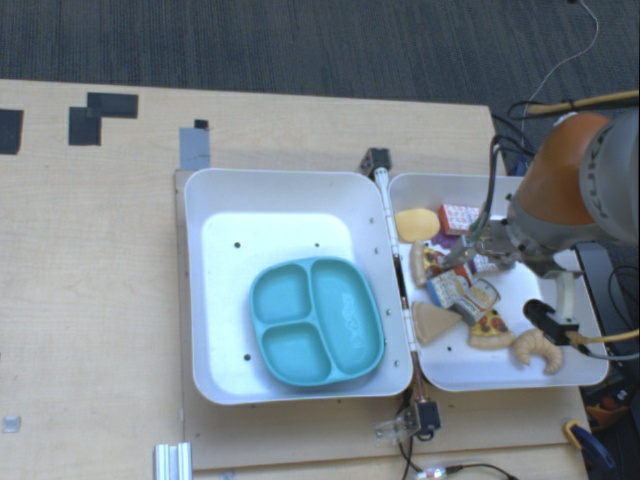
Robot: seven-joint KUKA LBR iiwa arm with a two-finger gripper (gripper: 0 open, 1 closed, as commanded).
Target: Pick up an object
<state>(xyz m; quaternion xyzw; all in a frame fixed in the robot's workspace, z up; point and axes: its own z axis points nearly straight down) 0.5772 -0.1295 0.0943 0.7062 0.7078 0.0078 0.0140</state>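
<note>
Toys [470, 303] lay heaped in the right bin [590, 368], the gripper [478, 251] low among them. Whether it was open or closed, I could not tell. The left bin [215, 208] held a blue plate [316, 320].

We see two bins side by side: the left bin [205, 298] holds a divided plate [316, 320] toward its front, the right bin [590, 368] a heap of toy foods [470, 293] under the arm [575, 188].
</note>
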